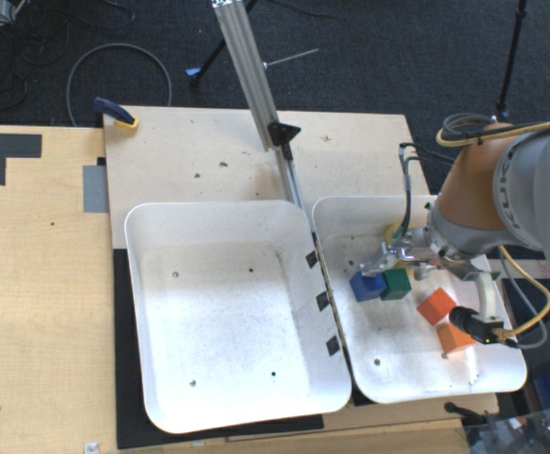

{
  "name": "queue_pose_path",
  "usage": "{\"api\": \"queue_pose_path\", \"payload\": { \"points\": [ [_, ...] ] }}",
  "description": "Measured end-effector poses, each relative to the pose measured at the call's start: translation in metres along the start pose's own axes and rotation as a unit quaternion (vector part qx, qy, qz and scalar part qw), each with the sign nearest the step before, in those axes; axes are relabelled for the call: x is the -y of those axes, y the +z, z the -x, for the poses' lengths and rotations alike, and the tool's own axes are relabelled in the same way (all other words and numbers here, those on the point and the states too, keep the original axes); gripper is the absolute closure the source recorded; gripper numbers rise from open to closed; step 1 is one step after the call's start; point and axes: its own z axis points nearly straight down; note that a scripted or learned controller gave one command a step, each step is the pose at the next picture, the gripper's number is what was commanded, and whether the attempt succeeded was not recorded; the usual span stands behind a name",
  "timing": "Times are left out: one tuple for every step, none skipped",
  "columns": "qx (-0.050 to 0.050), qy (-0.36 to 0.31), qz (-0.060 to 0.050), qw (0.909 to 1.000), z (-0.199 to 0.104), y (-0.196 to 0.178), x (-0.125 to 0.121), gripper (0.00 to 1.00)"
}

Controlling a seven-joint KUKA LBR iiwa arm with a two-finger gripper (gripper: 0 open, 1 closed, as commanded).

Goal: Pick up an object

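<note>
In the right bin [502, 378], gripper [400, 257] low over the floor, whether spread or closed impossible to tell. Directly beneath and touching each other: blue block [368, 285] and green block [397, 283]. Further toward the near right corner, well apart: red block [436, 306], orange block [456, 340]. Nearest pick, probably: the blue or green one.

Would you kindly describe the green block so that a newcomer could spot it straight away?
Start at the right-hand white bin, where the arm reaches in. Near its middle, just below the gripper, two blocks sit side by side. The green block is the right one, touching the blue block; the orange blocks lie further right.
</note>
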Motion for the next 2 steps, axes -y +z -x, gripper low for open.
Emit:
{"api": "queue_pose_path", "payload": {
  "points": [
    [-0.002,-0.002,-0.011,0.9999,-0.01,-0.019,-0.011,0.0],
    [0.0,-0.002,-0.003,1.0,-0.018,-0.003,0.004,0.0]
  ]
}}
